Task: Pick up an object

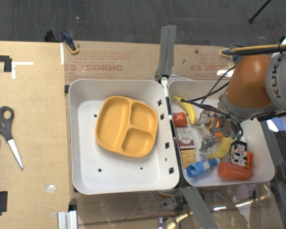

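A pale wooden bench (28, 128) with scissors (7, 132) on its left carries two white bins before a dark carpeted floor: the left bin (81, 175) holds a yellow divided plate (126, 126). In the right bin (264, 175) the gripper (209, 144) hangs over a banana (223, 147) (whether anything sits between its fingers, I cannot tell), with a blue bottle (200, 167) just below and an orange cup (234, 171) nearby.

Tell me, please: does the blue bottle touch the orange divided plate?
Apart. The camera view shows the blue bottle in the right bin and the orange divided plate in the left bin, with the bin walls between.
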